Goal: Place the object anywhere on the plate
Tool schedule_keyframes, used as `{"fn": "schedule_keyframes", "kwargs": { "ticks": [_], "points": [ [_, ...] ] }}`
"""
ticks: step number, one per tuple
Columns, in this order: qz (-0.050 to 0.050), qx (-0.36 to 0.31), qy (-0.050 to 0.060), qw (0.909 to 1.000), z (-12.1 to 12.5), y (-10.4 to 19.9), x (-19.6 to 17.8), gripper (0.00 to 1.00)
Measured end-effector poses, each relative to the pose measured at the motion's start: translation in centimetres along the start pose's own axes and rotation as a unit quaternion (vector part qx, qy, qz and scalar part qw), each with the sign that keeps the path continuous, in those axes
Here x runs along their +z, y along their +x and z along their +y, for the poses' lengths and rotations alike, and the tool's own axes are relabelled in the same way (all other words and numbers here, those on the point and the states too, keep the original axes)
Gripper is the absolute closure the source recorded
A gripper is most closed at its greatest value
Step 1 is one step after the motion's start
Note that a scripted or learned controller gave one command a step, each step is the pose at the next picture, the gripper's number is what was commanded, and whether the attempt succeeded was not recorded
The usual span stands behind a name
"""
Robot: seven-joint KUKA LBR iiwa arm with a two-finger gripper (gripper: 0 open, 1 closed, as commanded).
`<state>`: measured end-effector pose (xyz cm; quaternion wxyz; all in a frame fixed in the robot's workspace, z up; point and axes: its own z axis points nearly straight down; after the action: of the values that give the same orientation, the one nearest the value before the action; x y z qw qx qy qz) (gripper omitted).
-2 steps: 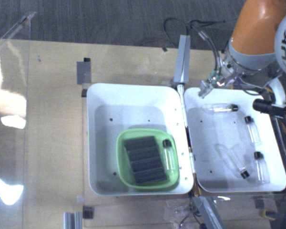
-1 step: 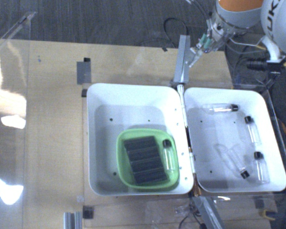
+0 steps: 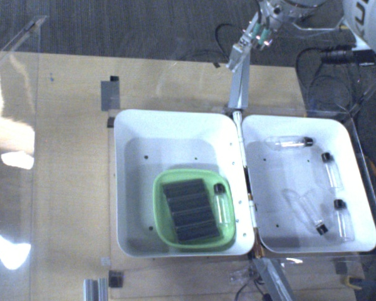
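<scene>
On a wooden bench, two white bins (image 3: 128,168) sit side by side. My gripper (image 3: 258,35) hangs high above them; its grip I cannot tell. One vial (image 3: 222,204) already lies on the green plate (image 3: 160,196), others wait right.

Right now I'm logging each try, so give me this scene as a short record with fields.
left bin: holds a green plate
on plate: dark ridged block; one clear vial with a black cap, along the plate's right rim
right bin: four clear black-capped vials lying apart, top, right, lower right, lower middle
gripper: above the bench behind the bins, near their seam, with no vial seen at it
task state: a vial lies on the plate
</scene>
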<state>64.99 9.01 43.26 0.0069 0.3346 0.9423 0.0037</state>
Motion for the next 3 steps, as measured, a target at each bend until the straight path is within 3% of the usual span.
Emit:
{"fn": "schedule_keyframes", "kwargs": {
  "ticks": [1, 2, 3],
  "points": [
    [0.001, -0.124, -0.001, 0.9923, 5.9, 4.4, -0.3, 1.0],
    [0.004, -0.249, 0.001, 0.9685, 10.2, 8.2, 4.1, 1.0],
    [0.002, -0.299, -0.001, 0.9543, 7.2, 14.3, 1.6, 1.0]
  ]
}}
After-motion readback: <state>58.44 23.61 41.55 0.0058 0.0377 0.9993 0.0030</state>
